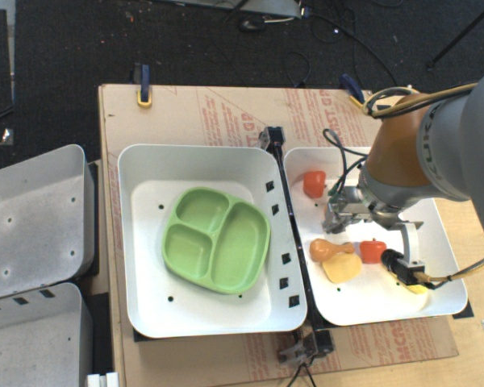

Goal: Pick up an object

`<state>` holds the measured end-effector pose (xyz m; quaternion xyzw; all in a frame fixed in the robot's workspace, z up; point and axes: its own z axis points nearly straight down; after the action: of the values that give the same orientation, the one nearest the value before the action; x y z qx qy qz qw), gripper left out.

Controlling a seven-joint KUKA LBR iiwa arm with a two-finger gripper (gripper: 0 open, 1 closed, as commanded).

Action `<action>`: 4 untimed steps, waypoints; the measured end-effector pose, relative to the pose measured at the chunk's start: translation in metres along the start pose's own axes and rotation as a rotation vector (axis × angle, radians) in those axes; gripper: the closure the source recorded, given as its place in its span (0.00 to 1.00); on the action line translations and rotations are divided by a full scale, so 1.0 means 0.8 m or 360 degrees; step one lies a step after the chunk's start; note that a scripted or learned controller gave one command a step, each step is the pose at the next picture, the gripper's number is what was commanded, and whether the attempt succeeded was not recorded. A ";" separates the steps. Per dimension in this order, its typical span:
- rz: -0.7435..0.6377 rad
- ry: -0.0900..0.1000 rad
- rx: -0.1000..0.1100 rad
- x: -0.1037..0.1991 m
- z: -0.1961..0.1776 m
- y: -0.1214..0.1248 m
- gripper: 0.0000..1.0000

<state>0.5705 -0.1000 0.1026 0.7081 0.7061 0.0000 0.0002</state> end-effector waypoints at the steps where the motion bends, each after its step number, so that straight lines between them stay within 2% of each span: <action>1: -0.0008 0.0000 -0.0006 0.007 -0.055 -0.001 1.00; 2: -0.0010 -0.0001 -0.0010 0.017 -0.132 0.002 1.00; 3: -0.0009 -0.0001 -0.0005 0.017 -0.158 0.003 1.00; 4: -0.0018 0.0002 -0.0004 0.091 -0.156 0.035 1.00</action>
<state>0.5983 -0.0275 0.2273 0.7041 0.7101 0.0013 0.0006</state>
